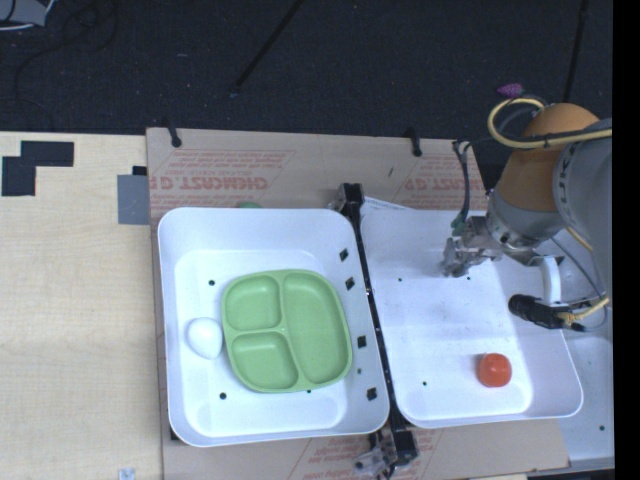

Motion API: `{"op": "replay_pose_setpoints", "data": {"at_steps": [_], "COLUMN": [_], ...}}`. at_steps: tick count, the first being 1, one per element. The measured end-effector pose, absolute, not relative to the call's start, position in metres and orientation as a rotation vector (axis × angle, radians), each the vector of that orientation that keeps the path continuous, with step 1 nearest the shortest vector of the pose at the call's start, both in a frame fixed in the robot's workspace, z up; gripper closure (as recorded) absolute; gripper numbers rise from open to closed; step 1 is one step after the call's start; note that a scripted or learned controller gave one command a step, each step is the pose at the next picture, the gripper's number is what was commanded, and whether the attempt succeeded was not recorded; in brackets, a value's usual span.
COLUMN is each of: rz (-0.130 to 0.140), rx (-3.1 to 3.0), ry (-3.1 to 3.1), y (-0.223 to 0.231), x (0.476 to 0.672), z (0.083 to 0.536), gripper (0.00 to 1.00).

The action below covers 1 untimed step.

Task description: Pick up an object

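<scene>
While the gripper [462,260] hangs low over the far side of the right-hand shallow white bin [430,408], whether it is released or clenched cannot be told, and nothing is visibly grasped. The small round orange-red ball [494,369] lies well apart, near that bin's front corner. This looks like the approach step; the next move calls for travelling over the ball and descending.

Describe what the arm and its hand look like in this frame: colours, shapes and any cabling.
The arm is bulky and rounded, grey, with an orange band above the wrist. A yellowish cable loops over the top of that band, beside a small purple fitting. The hand is a small, dark metallic assembly at the arm's tip, with thin dark wires running up from it. A black handle-like part with a white bracket sits lower on the arm.
</scene>
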<state>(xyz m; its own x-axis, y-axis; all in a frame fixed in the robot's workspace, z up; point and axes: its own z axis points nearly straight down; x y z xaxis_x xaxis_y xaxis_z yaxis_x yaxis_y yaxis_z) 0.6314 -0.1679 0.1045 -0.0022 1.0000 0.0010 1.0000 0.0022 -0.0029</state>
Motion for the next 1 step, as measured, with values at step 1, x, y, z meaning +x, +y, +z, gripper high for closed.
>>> {"op": "replay_pose_setpoints", "data": {"at_steps": [1], "rz": [-0.003], "rx": [-2.222], "ry": [-2.225], "y": [-0.171], "x": [0.6383], "z": [0.1497], "gripper": [1.0]}}
